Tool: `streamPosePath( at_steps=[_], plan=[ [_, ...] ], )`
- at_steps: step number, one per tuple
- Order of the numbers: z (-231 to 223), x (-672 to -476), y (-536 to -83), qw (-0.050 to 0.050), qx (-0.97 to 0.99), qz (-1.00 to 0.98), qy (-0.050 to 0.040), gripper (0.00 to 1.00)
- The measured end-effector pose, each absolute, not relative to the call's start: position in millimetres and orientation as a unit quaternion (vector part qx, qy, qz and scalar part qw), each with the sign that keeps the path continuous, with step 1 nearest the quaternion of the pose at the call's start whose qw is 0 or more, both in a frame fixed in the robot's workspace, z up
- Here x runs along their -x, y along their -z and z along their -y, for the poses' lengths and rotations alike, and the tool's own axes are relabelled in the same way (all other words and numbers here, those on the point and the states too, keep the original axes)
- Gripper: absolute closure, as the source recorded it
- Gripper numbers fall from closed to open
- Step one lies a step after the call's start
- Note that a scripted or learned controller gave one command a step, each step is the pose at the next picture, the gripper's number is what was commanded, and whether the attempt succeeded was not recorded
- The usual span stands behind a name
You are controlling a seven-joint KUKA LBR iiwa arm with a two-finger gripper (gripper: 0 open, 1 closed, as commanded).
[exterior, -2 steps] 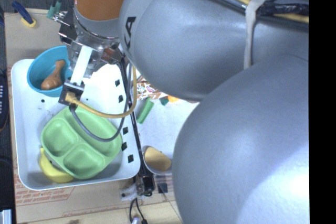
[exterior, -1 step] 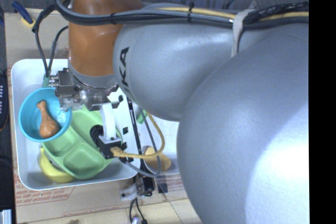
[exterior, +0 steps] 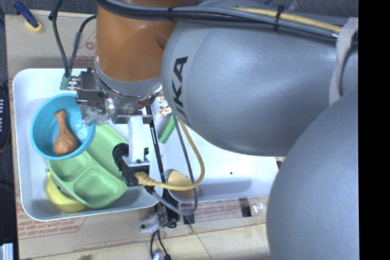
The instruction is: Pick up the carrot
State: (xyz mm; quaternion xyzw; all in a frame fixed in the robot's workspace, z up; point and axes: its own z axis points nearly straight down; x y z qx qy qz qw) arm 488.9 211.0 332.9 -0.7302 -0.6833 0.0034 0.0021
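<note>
My gripper (exterior: 108,108) hangs under the orange wrist band over the left bin (exterior: 24,85), right beside the blue bowl (exterior: 44,125). A thin green strip with a bit of orange (exterior: 166,122) peeks out from under the arm at the bin's right side. It may be the carrot, but the arm hides most of it and I cannot be sure. Nothing shows in the gripper's grasp.
The blue bowl holds a brown wooden piece (exterior: 63,134). A green divided tray (exterior: 97,176) lies tilted below the bowl, over a yellow thing (exterior: 61,199) at the bin's front left corner. The arm's big grey body covers the right bin (exterior: 244,176).
</note>
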Motion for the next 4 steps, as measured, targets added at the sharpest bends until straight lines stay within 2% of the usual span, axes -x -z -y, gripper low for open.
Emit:
streamPosePath(
  at_steps=[1, 2, 3, 4],
  plan=[
    [-157.5, -513.3, -430.5, 0.0, 0.766, 0.643, -0.0008, 1.0],
    [-68.4, -507.3, -360.0, 0.002, 0.79, 0.613, -0.0069, 1.0],
    [4.2, -475.1, -315.8, 0.002, 0.759, 0.651, -0.0061, 1.0],
    [2.1, -475.9, -316.8, 0.002, 0.758, 0.653, -0.0043, 0.0]
  ],
)
